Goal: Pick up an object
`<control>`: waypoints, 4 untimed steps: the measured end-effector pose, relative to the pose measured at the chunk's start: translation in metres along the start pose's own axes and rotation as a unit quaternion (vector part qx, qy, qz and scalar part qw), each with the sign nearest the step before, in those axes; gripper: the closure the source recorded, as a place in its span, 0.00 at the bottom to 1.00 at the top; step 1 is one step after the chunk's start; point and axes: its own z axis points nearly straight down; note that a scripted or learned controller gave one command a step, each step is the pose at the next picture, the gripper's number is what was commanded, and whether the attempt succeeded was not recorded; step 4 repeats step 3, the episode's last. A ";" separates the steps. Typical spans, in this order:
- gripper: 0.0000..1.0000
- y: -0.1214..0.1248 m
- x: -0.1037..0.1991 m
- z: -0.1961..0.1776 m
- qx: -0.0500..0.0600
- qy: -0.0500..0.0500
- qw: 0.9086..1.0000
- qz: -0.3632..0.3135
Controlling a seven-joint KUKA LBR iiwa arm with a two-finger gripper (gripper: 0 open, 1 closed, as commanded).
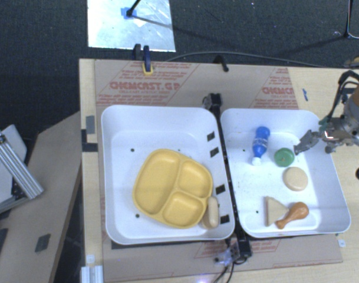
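The right bin (338, 208) holds a blue bottle (260, 142) lying near its back, a green round piece (284, 156), a beige bun (296, 178), a pale wedge (273, 210) and a brown drumstick (293, 214). My gripper (304, 142) hangs over the right bin's far right side, its tip just right of and slightly above the green piece. Nothing shows in its grasp. The arm's wrist (344, 128) reaches in over the bin's right rim.
The left bin (117, 158) holds a yellow divided plate (173, 187) with a beige roll (211, 212) against its front right edge. A black divider (223, 170) runs between the bins. A clamp (145, 58) sits at the bench's back edge.
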 end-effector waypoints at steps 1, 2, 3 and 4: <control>0.00 -0.008 0.000 0.059 0.001 0.000 1.000 0.000; 0.00 0.003 0.000 0.108 -0.001 0.000 1.000 -0.002; 1.00 0.003 0.000 0.095 -0.002 -0.001 1.000 -0.001; 1.00 0.003 0.000 0.095 -0.002 -0.001 1.000 -0.001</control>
